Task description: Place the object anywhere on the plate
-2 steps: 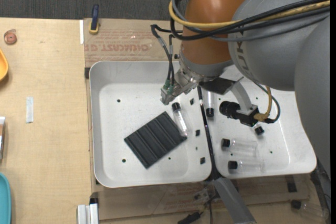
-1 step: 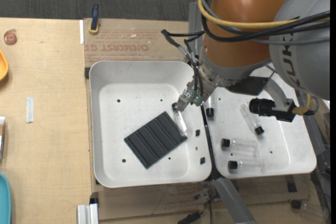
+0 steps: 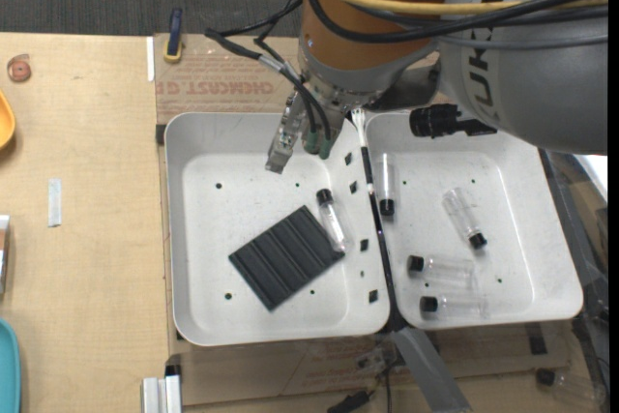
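You've got the ribbed plate [image 3: 287,257] lying in the left bin [image 3: 193,305], a vial [image 3: 332,221] touching its right edge, four more vials [image 3: 462,218] further right in the right bin [image 3: 551,285].

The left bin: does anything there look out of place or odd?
One clear vial lies half on the right edge of the dark ribbed plate, not fully on it. The plate itself sits askew to the left bin's walls.

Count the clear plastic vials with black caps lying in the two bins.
5 clear plastic vials with black caps: one on the black ridged plate at; four right. More may hide under the arm.
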`<action>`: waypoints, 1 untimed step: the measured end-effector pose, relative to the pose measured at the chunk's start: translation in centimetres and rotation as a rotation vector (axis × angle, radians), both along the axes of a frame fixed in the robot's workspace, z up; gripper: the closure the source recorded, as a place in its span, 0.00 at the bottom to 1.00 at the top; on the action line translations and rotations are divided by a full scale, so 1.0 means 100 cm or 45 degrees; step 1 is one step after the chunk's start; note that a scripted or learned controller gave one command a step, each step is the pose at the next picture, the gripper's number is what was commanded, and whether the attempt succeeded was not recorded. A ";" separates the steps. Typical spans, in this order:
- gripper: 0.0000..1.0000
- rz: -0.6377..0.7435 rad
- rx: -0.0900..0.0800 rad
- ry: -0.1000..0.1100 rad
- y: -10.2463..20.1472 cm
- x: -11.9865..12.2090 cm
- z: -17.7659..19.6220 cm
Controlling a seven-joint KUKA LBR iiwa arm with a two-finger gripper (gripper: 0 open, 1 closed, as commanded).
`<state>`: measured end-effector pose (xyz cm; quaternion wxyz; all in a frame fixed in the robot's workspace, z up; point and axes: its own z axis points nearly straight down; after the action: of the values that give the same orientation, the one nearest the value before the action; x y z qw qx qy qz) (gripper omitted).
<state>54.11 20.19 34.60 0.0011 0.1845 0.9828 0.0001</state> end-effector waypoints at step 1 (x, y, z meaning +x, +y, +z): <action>1.00 0.310 0.000 0.000 0.027 0.023 -0.023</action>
<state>56.37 22.86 32.29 0.0011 0.0637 0.9980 0.0002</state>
